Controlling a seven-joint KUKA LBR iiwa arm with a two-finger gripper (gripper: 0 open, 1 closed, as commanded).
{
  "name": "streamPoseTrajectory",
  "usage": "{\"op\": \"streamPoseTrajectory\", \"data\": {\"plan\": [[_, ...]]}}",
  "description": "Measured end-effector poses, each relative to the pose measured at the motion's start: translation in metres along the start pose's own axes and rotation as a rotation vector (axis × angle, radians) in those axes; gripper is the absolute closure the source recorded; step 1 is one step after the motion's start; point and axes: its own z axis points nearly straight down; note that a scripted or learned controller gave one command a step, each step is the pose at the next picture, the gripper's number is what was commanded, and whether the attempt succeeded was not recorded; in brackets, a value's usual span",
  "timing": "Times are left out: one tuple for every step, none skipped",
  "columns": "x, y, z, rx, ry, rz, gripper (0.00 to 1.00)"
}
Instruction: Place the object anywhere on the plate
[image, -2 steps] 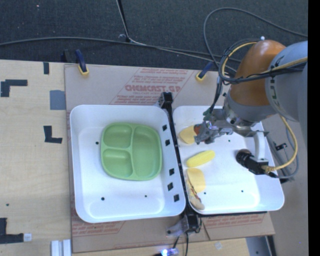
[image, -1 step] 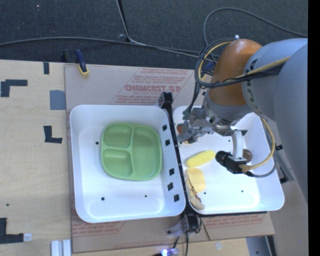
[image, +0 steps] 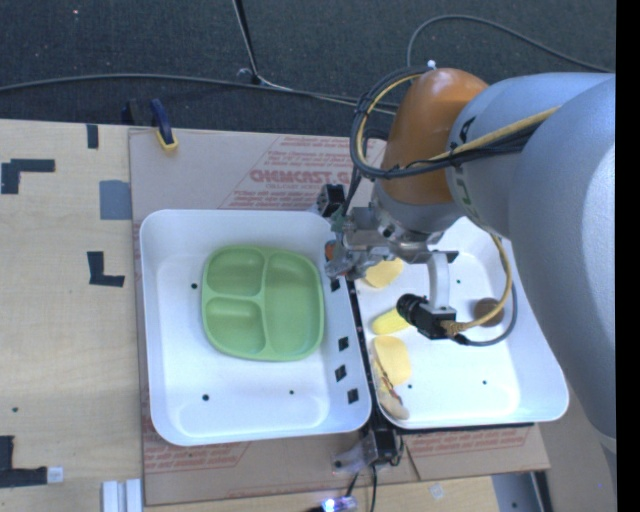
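A green plate (image: 264, 302) with three compartments lies in the left white bin (image: 170, 400). Nothing rests on the plate. In the right bin (image: 500, 400) lie several yellow food pieces: one (image: 383, 272) right under the arm's wrist, one (image: 389, 322) in the middle, and a larger one (image: 392, 362) near the divider, with a brownish piece (image: 390, 402) below it. My gripper (image: 352, 252) hangs over the divider between the bins, at the upper left of the right bin, just right of the plate. Its tips are hidden by the wrist hardware.
The grey arm with its orange band (image: 430, 120) covers the upper right of the right bin. A small brown object (image: 487, 310) lies by the arm's cable. A blue and yellow clamp (image: 163, 125) sits at the bench's back left.
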Motion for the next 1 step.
{"op": "streamPoseTrajectory", "data": {"plan": [[0.0423,0.0123,0.0010,0.000,0.000,0.000,1.00]]}}
